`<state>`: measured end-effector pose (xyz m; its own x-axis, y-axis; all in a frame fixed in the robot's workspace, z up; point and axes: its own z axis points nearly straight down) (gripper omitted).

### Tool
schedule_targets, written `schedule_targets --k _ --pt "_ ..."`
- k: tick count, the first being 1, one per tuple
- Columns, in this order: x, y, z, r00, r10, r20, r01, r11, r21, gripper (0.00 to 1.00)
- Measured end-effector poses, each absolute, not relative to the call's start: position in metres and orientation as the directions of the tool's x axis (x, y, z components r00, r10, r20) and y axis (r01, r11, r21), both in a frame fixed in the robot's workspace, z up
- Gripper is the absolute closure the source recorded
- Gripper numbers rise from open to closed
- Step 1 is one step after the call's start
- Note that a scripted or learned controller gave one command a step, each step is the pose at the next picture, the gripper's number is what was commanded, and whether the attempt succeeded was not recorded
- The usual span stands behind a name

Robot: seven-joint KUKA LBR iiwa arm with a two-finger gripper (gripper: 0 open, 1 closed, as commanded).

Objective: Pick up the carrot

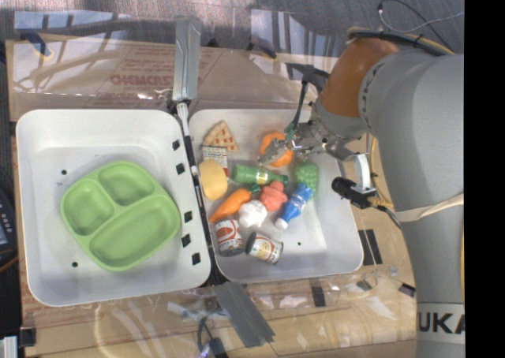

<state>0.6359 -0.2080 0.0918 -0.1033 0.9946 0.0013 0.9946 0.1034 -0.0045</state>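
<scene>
Camera view: the carrot (230,204) lies in the right bin (341,247), toward that bin's left side, just right of the divider between the two bins. Its long axis runs diagonally, from the thick end at lower left to the green-topped end at upper right. A yellow piece (211,179) touches it from above, a white piece (252,214) sits just right of it, and a can (227,236) lies just below. The gripper (282,151) hangs over the upper middle of the same bin, close to an orange piece (274,146) and a green bottle (254,174). The state of the jaws cannot be told here, since the tips merge with the clutter beneath them. The carrot lies down and to the left of the gripper in this view, with the green bottle between them. Judgement: the coming move requires travel toward the divider, and the jaws should straddle the carrot across its diagonal axis, clear of the yellow piece.
</scene>
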Motion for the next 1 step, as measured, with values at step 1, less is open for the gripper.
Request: schedule_targets --k 1 --pt "0.6362 -0.2066 0.1015 -0.109 0.994 0.002 0.994 0.109 -0.007 1.0"
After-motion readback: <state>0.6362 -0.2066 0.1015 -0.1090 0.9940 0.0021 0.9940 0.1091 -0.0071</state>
